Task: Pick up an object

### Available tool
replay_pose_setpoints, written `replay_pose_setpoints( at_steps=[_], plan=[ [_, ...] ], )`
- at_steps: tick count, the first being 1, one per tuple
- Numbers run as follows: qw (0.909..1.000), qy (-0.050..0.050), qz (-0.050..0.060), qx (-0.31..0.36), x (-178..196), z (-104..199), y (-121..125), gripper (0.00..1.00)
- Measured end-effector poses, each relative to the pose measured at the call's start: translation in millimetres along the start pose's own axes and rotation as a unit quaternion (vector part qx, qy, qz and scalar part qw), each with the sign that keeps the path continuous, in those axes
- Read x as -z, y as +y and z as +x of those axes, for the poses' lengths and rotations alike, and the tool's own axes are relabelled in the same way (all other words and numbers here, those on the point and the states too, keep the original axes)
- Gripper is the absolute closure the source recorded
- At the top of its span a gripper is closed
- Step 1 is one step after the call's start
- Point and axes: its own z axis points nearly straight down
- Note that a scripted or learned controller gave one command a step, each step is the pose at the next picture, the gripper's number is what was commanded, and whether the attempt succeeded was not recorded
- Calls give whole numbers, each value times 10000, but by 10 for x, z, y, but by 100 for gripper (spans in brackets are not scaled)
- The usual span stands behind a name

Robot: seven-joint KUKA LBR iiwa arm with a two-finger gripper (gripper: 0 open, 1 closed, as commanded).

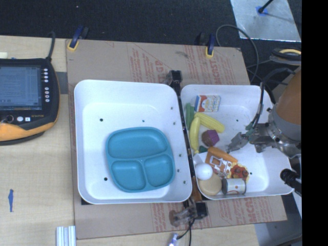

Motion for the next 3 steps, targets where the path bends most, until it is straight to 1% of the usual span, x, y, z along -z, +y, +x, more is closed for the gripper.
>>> replay_pose_setpoints(
  at_steps=[1, 2, 3],
  plan=[
    [10000, 3, -56, 5, -852, 266, -34, 0],
    [9999, -38, -102, 16, -723, 231, -8, 100],
    [9999, -40, -107, 16, -723, 232, -6, 0]
  ],
)
